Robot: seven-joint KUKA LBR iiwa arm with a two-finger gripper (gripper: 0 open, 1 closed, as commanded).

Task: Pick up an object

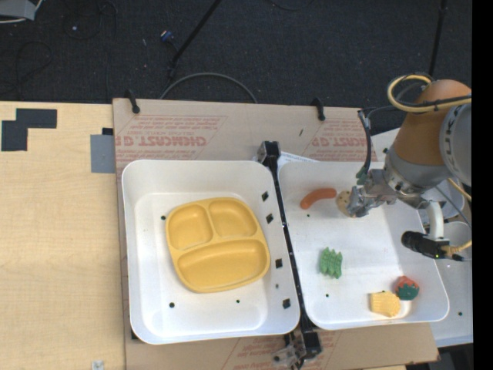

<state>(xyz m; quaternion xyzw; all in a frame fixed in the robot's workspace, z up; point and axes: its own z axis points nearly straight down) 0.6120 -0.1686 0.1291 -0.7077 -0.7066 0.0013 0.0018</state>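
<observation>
In the right bin (370, 314) lie an orange sausage-shaped toy (316, 198), a green leafy toy (331, 262), a yellow piece (386, 304) and a red-and-green strawberry-like toy (407, 288). My gripper (357, 203) is low at the bin's upper middle, just right of the sausage toy. A small tan object (344, 200) sits against its tip; whether it is between the fingers is unclear.
The left bin (146, 206) holds a yellow compartment tray (217, 243). A black divider (281, 237) separates the bins. The arm, with its orange band (431, 122), comes in from the upper right. A black part (422, 243) sticks out over the right bin's right side.
</observation>
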